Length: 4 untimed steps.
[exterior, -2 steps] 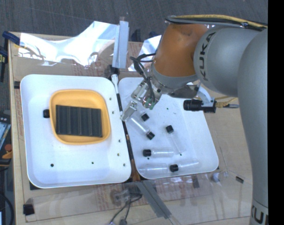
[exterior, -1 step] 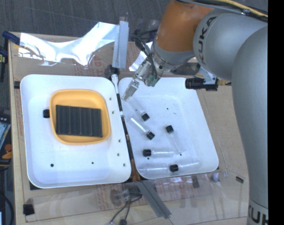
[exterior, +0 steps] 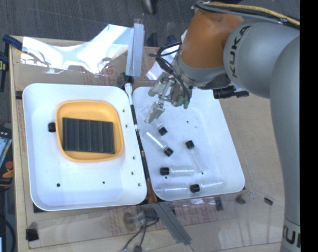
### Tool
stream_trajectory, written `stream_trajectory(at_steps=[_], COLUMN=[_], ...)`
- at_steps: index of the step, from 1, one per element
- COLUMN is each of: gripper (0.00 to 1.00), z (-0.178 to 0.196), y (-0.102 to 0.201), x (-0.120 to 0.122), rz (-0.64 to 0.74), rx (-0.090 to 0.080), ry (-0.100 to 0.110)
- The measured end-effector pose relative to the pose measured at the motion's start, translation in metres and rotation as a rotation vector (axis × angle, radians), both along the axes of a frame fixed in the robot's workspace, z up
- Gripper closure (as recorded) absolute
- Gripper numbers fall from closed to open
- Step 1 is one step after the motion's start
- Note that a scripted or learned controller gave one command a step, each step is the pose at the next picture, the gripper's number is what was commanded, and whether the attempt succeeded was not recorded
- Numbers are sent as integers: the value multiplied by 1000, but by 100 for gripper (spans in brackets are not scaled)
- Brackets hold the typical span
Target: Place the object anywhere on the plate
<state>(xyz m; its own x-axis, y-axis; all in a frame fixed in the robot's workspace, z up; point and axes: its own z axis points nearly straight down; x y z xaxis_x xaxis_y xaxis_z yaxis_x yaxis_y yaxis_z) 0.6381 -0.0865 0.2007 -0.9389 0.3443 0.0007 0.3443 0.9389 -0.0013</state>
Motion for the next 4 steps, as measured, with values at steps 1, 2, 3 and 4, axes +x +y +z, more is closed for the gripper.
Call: stream_trajectory(at_steps=[1, 2, 3, 4], gripper=[0, 0, 0, 0], z=[-9, -9, -8, -7], y=[23, 27, 89, 35], x=[-12, -21, -12, -8], rz=[314, 591, 676, 691], rx=[2, 3, 1, 0], ry=[2, 3, -3, -4])
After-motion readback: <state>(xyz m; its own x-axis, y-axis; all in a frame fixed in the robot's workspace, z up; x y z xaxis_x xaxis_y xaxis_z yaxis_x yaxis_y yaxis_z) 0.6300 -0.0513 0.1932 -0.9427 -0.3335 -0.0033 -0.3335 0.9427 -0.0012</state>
